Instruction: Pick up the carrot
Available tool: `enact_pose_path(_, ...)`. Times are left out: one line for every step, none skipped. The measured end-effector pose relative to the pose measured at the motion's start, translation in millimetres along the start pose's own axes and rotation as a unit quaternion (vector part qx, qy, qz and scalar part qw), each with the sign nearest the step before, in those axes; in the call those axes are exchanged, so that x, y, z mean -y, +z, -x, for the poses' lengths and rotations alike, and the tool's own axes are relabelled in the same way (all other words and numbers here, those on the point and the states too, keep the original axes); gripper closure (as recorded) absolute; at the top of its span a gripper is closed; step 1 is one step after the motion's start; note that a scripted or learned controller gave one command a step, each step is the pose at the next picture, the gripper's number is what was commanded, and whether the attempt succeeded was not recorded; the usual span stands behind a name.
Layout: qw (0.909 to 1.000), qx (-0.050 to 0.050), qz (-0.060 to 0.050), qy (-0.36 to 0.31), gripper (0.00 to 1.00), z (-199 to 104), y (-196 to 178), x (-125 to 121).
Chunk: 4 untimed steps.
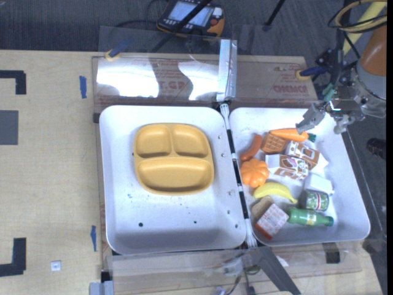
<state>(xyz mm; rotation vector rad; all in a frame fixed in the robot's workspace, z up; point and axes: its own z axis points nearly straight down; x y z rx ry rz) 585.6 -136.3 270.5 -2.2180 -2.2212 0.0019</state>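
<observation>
The carrot (pixel 288 134) is an orange stick lying across the upper middle of the right bin (pixel 356 189), its green tip pointing right. My gripper (pixel 325 120) hovers just up and right of the carrot's green end, over the bin's far right part. Its two fingers (pixel 309 120) stand open, spread apart, with nothing between them. The carrot lies free in the bin, touching the brown packet below it.
The right bin also holds a sausage (pixel 252 147), a small pumpkin (pixel 255 173), a banana (pixel 275 192), cartons (pixel 299 163), a can (pixel 316 200) and a green bottle (pixel 310 217). A yellow divided plate (pixel 174 158) sits in the left bin (pixel 116 214).
</observation>
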Motion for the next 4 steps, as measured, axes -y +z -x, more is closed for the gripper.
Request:
enact_pose_path(0.9990,0.000,0.000,0.045,0.00,18,122,-57)
enact_pose_path(1.0000,0.001,0.000,0.000,0.00,48,185,-82)
enact_pose_path(1.0000,0.001,-0.004,-0.002,1.00,47,177,-80)
enact_pose_path(0.9985,0.002,0.004,-0.054,1.00,4,77,-82)
